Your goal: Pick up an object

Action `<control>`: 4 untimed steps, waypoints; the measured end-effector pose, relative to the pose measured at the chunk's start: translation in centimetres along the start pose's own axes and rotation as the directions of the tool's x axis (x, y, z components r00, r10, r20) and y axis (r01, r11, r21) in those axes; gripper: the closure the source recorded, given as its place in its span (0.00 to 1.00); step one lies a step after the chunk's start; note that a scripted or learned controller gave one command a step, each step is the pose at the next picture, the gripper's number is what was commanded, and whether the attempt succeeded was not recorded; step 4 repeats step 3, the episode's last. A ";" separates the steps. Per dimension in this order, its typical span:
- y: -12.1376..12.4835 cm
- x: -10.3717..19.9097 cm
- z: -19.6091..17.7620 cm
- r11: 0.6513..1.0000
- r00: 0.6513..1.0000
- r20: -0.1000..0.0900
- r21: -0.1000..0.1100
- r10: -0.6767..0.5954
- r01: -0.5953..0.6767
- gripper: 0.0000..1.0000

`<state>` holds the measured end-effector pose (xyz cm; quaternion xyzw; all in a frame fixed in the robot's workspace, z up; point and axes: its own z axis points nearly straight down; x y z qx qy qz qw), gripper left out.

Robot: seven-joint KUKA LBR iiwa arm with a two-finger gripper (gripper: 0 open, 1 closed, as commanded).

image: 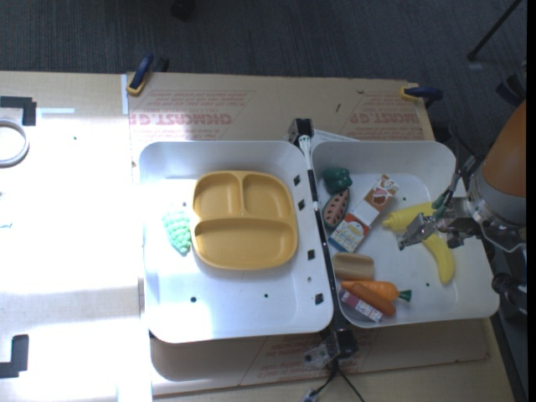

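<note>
The gripper (421,227), fingers spread, hovers over the banana (429,234), whose long axis runs upper-left to lower-right.

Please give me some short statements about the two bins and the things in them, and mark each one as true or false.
1. The yellow plate lies in the left bin. True.
2. The banana lies in the left bin. False: it lies in the right bin.
3. The carrot is near the right bin's front edge. True.
4. The green grapes lie on the plate. False: they lie beside it, on its left.
5. The tool is over the plate. False: it is at the banana.
</note>
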<state>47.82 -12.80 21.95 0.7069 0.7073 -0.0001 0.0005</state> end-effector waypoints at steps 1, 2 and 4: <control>1.5 -3.1 12.7 0.995 0.995 -0.001 0.000 -0.099 0.099 0.00; 1.6 -3.1 11.8 0.995 0.995 -0.001 -0.001 -0.096 0.096 1.00; 2.9 -4.5 -6.3 0.981 0.981 0.002 -0.002 -0.192 0.192 1.00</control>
